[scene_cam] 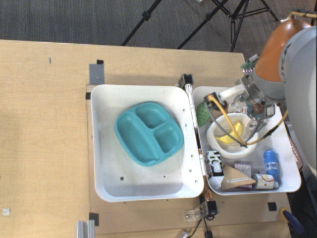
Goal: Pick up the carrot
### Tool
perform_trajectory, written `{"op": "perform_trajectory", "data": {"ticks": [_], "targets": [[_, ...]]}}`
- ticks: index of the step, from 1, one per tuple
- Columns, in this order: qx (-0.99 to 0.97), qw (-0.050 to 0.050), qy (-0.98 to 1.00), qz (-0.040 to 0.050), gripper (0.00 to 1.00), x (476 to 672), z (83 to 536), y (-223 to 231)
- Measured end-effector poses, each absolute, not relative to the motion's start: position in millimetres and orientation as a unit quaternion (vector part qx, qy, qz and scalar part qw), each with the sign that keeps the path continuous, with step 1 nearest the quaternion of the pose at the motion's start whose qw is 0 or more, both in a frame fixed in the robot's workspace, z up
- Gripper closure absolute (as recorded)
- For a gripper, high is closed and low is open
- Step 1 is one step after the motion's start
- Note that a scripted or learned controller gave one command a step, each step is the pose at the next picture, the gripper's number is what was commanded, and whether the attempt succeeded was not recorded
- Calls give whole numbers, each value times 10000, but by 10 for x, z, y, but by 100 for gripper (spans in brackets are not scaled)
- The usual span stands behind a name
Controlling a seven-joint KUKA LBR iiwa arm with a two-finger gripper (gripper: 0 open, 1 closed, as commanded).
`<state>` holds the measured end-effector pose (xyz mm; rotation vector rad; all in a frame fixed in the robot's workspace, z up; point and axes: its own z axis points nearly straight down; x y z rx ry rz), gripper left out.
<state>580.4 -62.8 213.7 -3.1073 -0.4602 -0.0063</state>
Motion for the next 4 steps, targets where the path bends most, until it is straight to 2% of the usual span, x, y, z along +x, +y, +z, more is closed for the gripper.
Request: {"op": "perform_trajectory", "data": {"ticks": [1,2,3,4], "targets": [[-9931,-5,-1172,-14,0,6414,2167,-1519],[-9941,8,-1086,-13,0,6607,1847,-633],[-9944,-2,-1055,-18,0,6629,1759,-1155],[-9891,-19,-1469,-40,0,6626,3390,-1707]]}}
